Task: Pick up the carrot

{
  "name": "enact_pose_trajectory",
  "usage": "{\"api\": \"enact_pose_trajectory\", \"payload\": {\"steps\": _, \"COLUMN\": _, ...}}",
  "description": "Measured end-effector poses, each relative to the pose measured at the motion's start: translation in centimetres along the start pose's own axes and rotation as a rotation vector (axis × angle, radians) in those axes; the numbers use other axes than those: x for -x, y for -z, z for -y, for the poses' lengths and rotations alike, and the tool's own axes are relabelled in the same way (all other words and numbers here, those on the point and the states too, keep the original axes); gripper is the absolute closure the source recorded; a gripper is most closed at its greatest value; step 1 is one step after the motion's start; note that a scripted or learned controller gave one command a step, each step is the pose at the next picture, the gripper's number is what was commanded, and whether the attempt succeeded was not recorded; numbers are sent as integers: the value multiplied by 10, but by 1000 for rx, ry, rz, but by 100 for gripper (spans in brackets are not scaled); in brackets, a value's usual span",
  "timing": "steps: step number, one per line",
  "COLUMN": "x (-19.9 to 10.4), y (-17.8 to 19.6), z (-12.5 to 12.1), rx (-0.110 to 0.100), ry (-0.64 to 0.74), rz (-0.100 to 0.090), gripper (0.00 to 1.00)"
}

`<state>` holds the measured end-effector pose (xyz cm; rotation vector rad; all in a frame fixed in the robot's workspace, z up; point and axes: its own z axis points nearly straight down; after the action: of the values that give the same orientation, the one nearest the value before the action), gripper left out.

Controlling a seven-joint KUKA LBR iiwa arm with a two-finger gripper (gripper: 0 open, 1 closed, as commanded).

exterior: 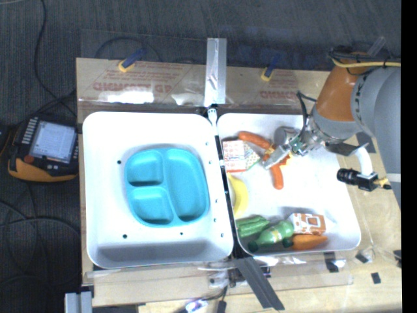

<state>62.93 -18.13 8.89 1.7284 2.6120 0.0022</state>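
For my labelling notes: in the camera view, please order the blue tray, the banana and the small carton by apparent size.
1. Blue tray, by far the largest.
2. Banana and small carton: they look alike in size, and the bin wall partly hides the banana, so I leave them unranked.

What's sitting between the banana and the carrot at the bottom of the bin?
In the camera view, green vegetables lie between the banana and the carrot, with a small carton just above the carrot.

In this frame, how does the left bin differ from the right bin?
The left bin carries a blue divided tray, while the right bin carries loose items: orange pieces, a banana, green vegetables and small cartons. The gripper hangs over the right bin, not the left bin. Both are shallow, white and set side by side.
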Motion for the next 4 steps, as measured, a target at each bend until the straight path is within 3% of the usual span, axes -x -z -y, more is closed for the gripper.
{"api": "enact_pose_trajectory", "payload": {"steps": 1, "x": 0, "y": 8, "z": 1, "rx": -5, "ry": 2, "rz": 2, "gripper": 100}}
{"api": "enact_pose_trajectory", "payload": {"steps": 2, "x": -60, "y": 3, "z": 2, "rx": 4, "ry": -189, "rz": 3, "gripper": 100}}
{"api": "enact_pose_trajectory", "payload": {"steps": 3, "x": -31, "y": 97, "z": 23, "rx": -13, "ry": -796, "rz": 0, "gripper": 100}}
{"api": "enact_pose_trajectory", "payload": {"steps": 4, "x": -29, "y": 8, "z": 13, "rx": -16, "ry": -1122, "rz": 0, "gripper": 100}}
